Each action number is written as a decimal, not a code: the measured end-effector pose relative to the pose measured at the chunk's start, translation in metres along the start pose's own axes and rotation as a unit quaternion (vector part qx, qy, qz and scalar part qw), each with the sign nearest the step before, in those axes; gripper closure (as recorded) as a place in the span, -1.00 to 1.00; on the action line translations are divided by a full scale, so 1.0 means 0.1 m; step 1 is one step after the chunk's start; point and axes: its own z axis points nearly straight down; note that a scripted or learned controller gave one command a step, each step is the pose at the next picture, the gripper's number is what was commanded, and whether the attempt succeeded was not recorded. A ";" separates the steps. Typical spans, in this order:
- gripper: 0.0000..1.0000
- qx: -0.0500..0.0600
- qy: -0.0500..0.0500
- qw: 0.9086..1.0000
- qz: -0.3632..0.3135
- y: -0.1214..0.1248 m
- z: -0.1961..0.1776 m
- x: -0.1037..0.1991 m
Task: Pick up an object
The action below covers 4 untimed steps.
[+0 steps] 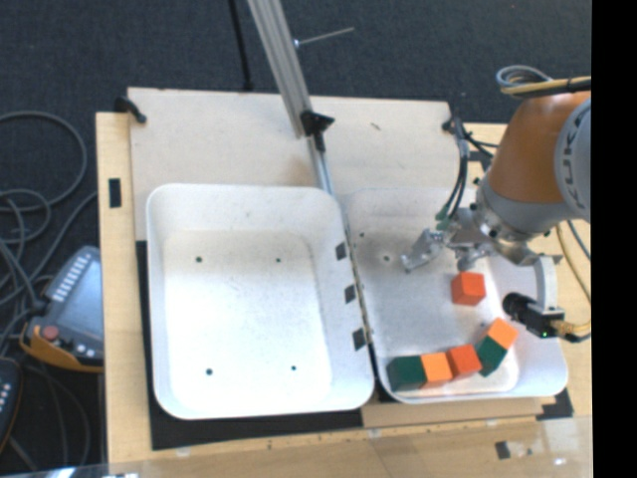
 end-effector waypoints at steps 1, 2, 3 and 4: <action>-1.00 -0.004 -0.002 1.000 -0.001 -0.05 -1.42 -0.45; -1.00 0.005 0.000 1.000 -0.001 -0.33 -0.02 -0.81; -1.00 -0.001 -0.001 1.000 -0.003 0.08 1.01 -0.94; 1.00 -0.002 -0.002 1.000 -0.002 0.08 0.89 -0.95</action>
